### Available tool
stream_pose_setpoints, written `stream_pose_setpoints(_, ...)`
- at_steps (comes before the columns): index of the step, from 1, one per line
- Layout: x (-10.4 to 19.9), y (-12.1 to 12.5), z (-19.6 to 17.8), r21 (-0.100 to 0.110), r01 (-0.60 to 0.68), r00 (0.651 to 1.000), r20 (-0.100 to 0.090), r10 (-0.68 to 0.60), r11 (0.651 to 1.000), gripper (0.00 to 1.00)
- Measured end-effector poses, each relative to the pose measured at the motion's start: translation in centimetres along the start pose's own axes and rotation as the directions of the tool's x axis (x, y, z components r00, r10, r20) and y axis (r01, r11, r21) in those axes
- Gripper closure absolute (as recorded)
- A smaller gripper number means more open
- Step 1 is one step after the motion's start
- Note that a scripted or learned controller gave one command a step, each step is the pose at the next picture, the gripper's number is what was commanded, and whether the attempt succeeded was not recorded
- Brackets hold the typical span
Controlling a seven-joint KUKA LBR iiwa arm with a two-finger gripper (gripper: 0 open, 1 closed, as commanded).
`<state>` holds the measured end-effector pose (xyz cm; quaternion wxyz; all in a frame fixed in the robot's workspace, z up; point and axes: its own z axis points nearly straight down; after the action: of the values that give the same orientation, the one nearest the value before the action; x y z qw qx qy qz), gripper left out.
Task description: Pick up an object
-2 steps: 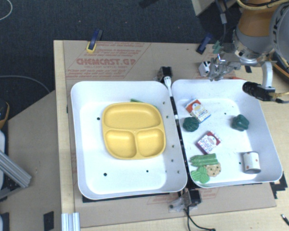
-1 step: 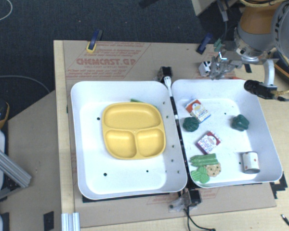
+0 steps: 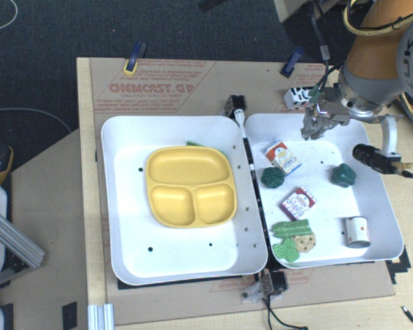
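Glossy yellow plastic tray [image 3: 191, 186] in smooth white bin [image 3: 124, 205]; shiny metal can [image 3: 357, 230].

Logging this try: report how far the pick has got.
Done: the gripper is over the right bin, near its far edge. In hand: nothing visible. Left: the whole pick; the small carton, green pieces and can lie on the bin floor.

Robotics lab, bench [image 3: 158, 74] with clamped white bins [image 3: 117, 184], cables, dark carpet
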<state>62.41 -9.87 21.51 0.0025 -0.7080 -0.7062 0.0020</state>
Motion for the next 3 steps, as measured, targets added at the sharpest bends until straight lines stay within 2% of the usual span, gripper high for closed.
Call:
stream_pose_setpoints(1,0.7,-4.9,-0.5,-0.001,0.000,1.000,-0.001,0.000,1.000,1.00)
stream_pose_setpoints(2,0.6,-3.3,-1.9,-0.010,0.003,1.000,0.002,-0.003,1.000,1.00)
stream_pose_setpoints(3,0.6,-3.6,-1.9,-0.006,0.002,1.000,0.000,-0.002,1.000,1.00)
